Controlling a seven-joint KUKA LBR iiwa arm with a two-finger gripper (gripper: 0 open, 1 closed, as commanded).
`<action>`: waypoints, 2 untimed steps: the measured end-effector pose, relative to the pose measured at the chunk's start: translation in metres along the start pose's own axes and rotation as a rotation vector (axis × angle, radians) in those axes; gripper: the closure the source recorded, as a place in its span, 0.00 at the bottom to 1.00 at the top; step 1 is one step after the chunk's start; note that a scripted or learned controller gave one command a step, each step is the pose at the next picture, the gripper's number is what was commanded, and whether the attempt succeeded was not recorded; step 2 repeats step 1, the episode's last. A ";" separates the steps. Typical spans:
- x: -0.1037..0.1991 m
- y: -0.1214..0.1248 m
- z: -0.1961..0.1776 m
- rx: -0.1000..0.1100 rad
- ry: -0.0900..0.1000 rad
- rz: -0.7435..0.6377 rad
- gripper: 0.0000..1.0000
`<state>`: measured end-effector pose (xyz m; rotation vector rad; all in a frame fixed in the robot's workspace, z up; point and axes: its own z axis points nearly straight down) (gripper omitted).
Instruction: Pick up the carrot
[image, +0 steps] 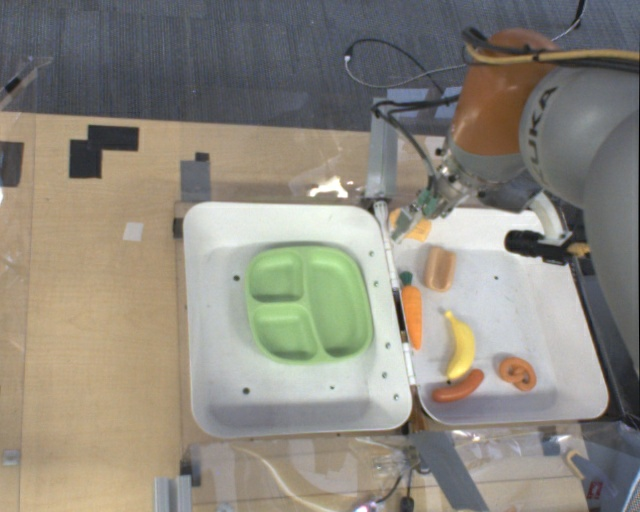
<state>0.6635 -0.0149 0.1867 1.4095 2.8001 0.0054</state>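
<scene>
A grey robot arm with an orange band reaches in from the right, its gripper (428, 205) poised over the top left corner of the right-hand bin (560, 400). The carrot (411, 315) lies in that same bin, hard against its left wall, just beside the divide from the left bin (215, 400). Its long axis runs roughly up and down the frame, leafy green end toward the top, orange tip toward the bottom. From the gripper, the carrot sits lower in the frame and slightly left, with a small yellow-orange piece (418, 230) and a tan bread roll (439, 268) between or just beside the path. How far the gripper is open cannot be told from this angle, and nothing is plainly seen held in it. A banana (460, 345), a sausage (457, 387) and a pretzel-like item (517, 372) lie farther down the bin, apart from the carrot. A green divided plate (305, 303) rests in the left bin. The coming move likely calls for travel down the frame along the wall, closing across the carrot's narrow width.
</scene>
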 end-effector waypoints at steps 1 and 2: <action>0.037 0.035 0.000 0.001 0.001 0.373 1.00; 0.037 0.035 0.000 0.001 0.001 0.373 1.00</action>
